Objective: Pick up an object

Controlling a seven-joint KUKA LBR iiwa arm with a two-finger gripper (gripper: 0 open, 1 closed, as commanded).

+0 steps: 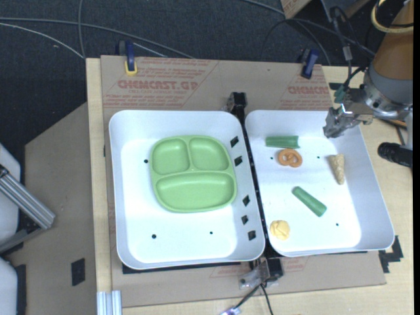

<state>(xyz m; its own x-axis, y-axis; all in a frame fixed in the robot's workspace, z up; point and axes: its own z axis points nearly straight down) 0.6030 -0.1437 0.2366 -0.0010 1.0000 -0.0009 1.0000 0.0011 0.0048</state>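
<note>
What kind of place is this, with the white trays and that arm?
Probably a robotics lab test bench. A robot arm's gripper hangs over the right bin, which holds toy food such as a pretzel, and loose cables trail over the floor.

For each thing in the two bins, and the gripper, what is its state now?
Green divided plate: flat in left bin, nothing on it.
Green block: lying flat, right bin.
Pretzel: lying flat.
Green cylinder: lying diagonally.
Beige wedge: lying.
Yellow piece: resting.
Gripper: above right bin, holding nothing.
</note>
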